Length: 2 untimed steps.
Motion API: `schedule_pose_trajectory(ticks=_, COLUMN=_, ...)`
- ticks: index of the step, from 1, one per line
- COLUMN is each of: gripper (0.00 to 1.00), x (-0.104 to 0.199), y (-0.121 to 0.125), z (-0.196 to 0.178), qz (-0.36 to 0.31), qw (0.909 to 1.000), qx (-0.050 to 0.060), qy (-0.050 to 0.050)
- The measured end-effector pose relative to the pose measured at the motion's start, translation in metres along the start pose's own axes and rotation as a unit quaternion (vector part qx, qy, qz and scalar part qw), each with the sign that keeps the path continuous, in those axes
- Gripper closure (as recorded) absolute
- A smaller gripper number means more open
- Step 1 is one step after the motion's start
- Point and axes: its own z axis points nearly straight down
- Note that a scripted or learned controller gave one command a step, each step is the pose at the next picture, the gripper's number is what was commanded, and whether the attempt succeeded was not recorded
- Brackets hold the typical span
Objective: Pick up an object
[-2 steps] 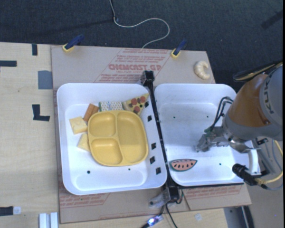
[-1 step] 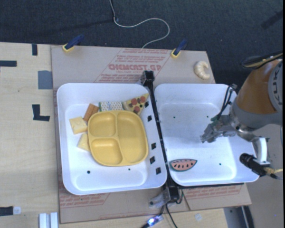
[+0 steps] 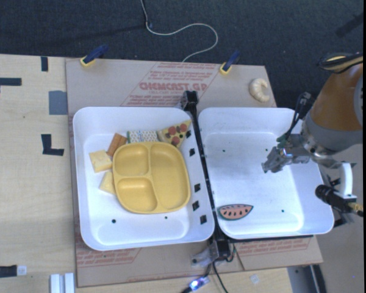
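camera view | gripper (image 3: pixel 273 163) over right bin (image 3: pixel 256 118) | watermelon slice (image 3: pixel 235 211) apart

Two white bins (image 3: pixel 85 163) sit on cardboard (image 3: pixel 171 87), held by two clamps (image 3: pixel 94 55). A white cable (image 3: pixel 183 32) lies on dark carpet (image 3: pixel 262 17). A beige piece (image 3: pixel 260 90) rests on the surface (image 3: pixel 24 163).

Small food pieces (image 3: pixel 145 137) half under the yellow plate (image 3: pixel 151 177) (kinds unclear)
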Motion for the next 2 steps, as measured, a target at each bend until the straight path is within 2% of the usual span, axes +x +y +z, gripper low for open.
schedule_pose_trajectory(ticks=1, gripper=1.00, x=0.001, y=0.001, z=-0.032, qz=0.000, qw=1.0000, qx=0.000, qy=0.000)
schedule_pose_trajectory(ticks=2, gripper=1.00, x=0.053, y=0.016, z=-0.022, qz=-0.001, qw=1.0000, qx=0.002, qy=0.000)
